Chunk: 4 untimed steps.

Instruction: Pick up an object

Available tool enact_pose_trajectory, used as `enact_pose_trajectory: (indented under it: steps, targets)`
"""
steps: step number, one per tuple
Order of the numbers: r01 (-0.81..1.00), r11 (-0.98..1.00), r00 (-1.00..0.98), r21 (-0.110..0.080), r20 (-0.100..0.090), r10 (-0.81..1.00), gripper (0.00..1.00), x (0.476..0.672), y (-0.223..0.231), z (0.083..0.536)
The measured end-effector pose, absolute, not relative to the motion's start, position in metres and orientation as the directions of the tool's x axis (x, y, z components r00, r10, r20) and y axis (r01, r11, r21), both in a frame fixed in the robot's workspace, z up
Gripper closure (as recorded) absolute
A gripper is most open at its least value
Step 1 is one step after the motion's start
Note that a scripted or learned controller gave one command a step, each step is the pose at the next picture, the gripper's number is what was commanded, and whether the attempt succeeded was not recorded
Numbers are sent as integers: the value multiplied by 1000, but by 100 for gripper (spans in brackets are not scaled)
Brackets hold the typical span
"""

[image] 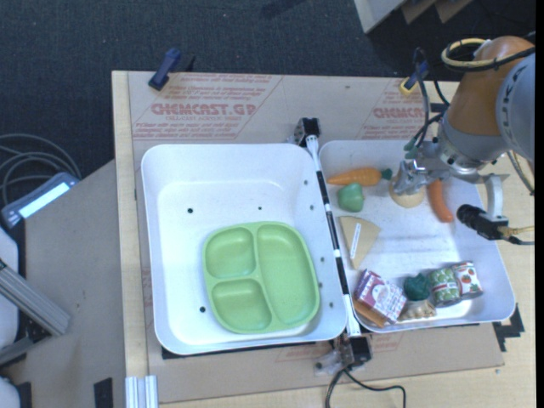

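Observation:
My gripper (409,177) reaches down into the back of the right bin (501,266), right over a small tan object (407,198) that shows just below it. An orange carrot (355,177) lies to its left, with a round green fruit (350,197) in front of that. A second carrot (439,201) lies just right of the gripper. A pale yellow cheese wedge (357,236) sits mid-bin. Near the front lie a red and white packet (379,296), a green broccoli piece (416,286) and a green and red carton (452,283).
The left bin (170,185) holds a green divided plate (259,276). A black clamp (308,129) joins the bins at the back, another (355,349) at the front. The grey arm with its orange band (480,83) comes in from the right, with cables beside it.

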<state>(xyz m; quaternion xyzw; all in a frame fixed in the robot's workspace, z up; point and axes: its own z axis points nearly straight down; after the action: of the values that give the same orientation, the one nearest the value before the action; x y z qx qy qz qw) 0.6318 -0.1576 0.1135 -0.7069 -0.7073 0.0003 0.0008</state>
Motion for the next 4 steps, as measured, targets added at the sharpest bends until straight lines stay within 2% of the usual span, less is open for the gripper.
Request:
enact_pose_trajectory:
  steps: [1,2,3,4]
  targets:
    - [1000,1,-1,0,0,1000,0,632,-158,115]
    - [1000,0,0,4,-3,1000,0,667,-225,177]
    - [1000,0,0,-1,0,1000,0,623,-211,167]
    - [1000,3,-3,-4,9,1000,0,621,-216,89]
